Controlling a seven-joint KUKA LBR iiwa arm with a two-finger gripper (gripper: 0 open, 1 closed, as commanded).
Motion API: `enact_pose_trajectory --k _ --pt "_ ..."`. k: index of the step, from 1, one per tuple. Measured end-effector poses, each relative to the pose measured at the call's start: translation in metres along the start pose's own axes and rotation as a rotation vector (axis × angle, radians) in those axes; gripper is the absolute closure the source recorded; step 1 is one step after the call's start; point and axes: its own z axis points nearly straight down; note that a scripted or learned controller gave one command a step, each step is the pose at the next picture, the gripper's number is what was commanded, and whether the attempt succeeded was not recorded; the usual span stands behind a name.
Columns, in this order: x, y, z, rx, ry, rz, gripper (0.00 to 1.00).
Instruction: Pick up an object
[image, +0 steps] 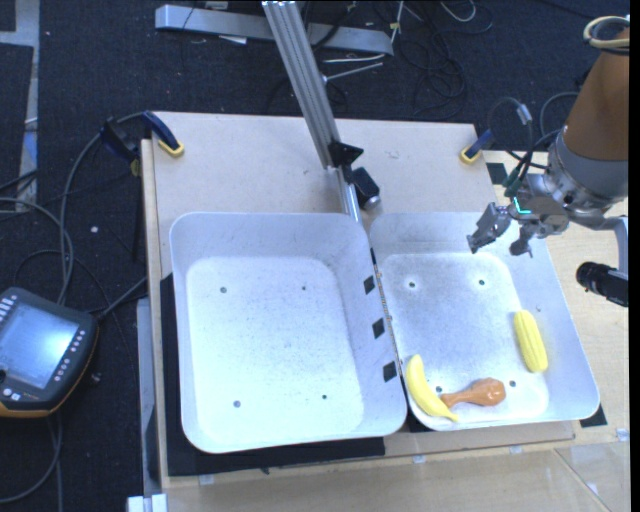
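Note:
In the right bin (450, 300) lie three objects: a yellow corn cob (530, 340) near the right wall, a yellow banana (425, 388) at the front left corner, and an orange-brown drumstick (478, 394) beside the banana. My gripper (505, 232) hangs above the bin's back right corner, well behind the corn cob, its two dark fingers spread apart with nothing between them.
The left bin (270, 320) sits beside the right one, with black clips along the shared rim. A slanted metal pole (315, 100) rises behind the bins. Yellow clamps mark the bench's back corners. A teach pendant (40, 350) lies at the far left.

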Motion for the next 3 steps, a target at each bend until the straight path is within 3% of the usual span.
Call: enact_pose_trajectory --k 1,3 --pt "0.0 0.0 0.0 0.0 0.0 0.0 0.0" --pt "0.01 -0.004 0.089 0.004 0.001 0.0 0.0"
